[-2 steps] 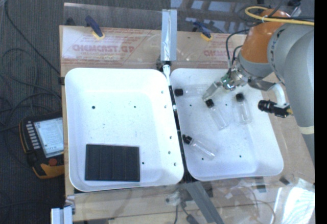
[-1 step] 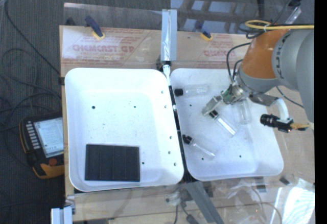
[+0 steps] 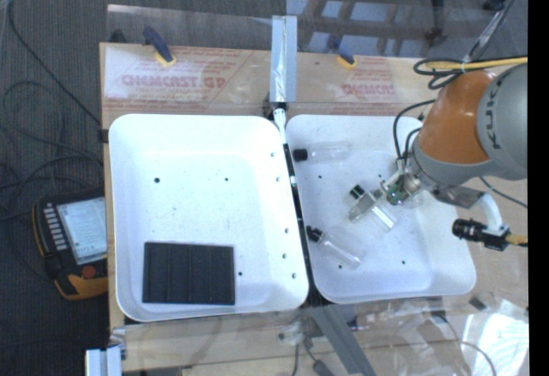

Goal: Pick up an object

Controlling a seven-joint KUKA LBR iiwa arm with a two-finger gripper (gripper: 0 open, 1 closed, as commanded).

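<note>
Toward the right of the frame, the grey arm with its orange band [image 3: 455,130] reaches down over the right-hand shallow white bin [image 3: 446,275]. Its two-finger gripper [image 3: 369,204] sits near the middle of that bin, the metal fingers [image 3: 361,209] pointing left and down toward the bin floor. Whether the pincer is spread or clenched cannot be told from this angle, and nothing can be seen caught in it.

Near the upper left of the right bin lies a clear plastic tube with a black cap [image 3: 319,152], set roughly level, its cap end toward the divider between the bins. Lower down, toward the bin's lower left, lies a second clear tube with a black cap [image 3: 334,246], slanting down to the right, below the gripper and apart from it.

On the left side of the frame, the left-hand shallow white bin [image 3: 171,155] holds a flat black rectangular pad [image 3: 189,273] in its lower left corner. Further left, on the dark carpet beside the bench, rests an orange and black handheld control pendant with a pale screen [image 3: 73,237].
</note>
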